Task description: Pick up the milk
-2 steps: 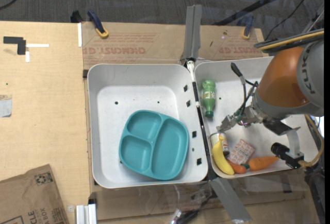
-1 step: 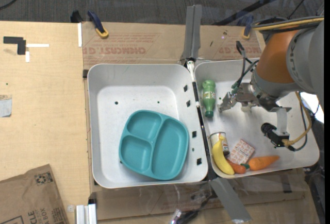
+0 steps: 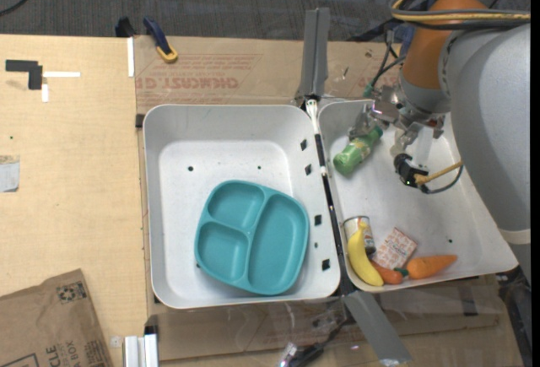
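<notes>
Two white bins [image 3: 169, 188], one teal plate [image 3: 251, 236], one banana [image 3: 361, 256], one carrot [image 3: 429, 266].
Fingers [image 3: 372, 114] near a green bottle [image 3: 356, 151] (grip state unclear).

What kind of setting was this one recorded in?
Most likely a robotics lab's pick-and-place bench: two white bins set side by side on a cardboard-covered table, toy food such as a banana and carrot, and loose cables around the arm.

bench [image 3: 67, 188] | two white bins [image 3: 169, 188] | cardboard sheet [image 3: 46, 323] | clamp [image 3: 160, 40]
</notes>
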Controlling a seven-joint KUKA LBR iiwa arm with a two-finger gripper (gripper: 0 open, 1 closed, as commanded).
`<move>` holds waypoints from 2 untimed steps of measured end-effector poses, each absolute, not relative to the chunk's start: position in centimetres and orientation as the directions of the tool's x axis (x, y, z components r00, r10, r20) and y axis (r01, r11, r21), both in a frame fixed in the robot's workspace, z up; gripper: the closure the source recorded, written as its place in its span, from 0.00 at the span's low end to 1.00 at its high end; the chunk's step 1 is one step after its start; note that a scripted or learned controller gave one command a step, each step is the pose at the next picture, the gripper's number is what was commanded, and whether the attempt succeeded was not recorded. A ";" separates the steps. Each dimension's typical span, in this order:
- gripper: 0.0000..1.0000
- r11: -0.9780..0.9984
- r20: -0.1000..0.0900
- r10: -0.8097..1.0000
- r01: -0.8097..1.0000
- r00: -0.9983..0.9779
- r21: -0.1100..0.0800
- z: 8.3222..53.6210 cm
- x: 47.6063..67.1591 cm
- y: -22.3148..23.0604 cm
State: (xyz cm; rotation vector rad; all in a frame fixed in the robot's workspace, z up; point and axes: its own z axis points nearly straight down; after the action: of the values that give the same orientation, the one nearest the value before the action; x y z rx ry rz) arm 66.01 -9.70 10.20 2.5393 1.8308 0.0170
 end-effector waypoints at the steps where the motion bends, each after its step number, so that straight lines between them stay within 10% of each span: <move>1: 0.00 -0.276 0.001 0.961 0.961 0.276 0.027 10.7 65.8 -17.3; 2: 0.00 -0.149 0.007 0.989 0.988 0.149 0.034 10.9 63.5 -20.5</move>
State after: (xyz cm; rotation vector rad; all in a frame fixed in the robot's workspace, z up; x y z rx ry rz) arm 63.53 -20.52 10.93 2.3650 2.0355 0.0422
